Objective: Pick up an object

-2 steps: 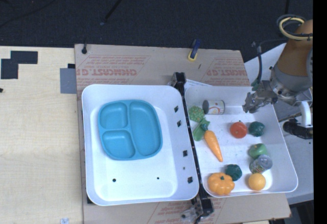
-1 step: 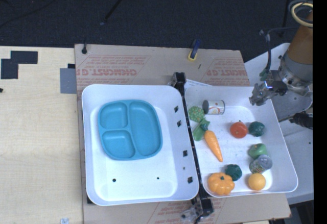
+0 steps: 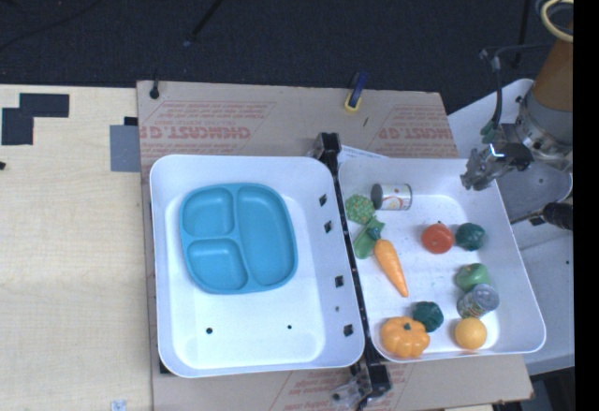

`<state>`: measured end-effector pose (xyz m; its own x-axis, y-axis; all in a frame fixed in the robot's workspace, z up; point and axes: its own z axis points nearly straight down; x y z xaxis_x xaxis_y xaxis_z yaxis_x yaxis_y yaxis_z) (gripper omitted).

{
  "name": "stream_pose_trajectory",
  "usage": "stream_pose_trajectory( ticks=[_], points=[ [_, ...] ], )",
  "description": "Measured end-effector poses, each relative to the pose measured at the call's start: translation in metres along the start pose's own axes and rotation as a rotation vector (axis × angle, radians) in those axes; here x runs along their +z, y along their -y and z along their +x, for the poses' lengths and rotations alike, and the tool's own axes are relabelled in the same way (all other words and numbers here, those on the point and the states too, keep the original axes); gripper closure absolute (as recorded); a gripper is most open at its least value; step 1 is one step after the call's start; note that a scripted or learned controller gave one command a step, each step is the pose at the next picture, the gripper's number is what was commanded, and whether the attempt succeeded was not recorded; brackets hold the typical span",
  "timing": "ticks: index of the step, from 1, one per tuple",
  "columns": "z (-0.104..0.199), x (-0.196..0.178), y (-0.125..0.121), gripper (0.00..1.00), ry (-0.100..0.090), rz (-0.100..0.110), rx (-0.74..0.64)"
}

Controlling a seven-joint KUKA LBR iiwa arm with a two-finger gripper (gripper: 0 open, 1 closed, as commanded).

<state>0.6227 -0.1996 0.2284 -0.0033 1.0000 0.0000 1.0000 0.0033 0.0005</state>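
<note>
At right, the pincer (image 3: 479, 168) hovers by the right bin's (image 3: 524, 250) rim; opening unclear.

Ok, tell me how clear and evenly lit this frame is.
Camera view: lighting is soft and even, with only faint shadows under the toys in the right bin; the blue tray is crisp, without glare; the small can shows a slight sheen; the gripper near the right edge looks softer and dimmer.
</note>
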Motion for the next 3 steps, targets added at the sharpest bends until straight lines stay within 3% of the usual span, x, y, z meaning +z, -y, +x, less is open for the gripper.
stream_pose_trajectory(
  ticks=[2,3],
  points=[
    [0.097,0.02,0.042,1.0,-0.003,0.006,0.0],
    [0.146,0.005,0.068,1.0,-0.003,0.005,0.0]
  ],
)
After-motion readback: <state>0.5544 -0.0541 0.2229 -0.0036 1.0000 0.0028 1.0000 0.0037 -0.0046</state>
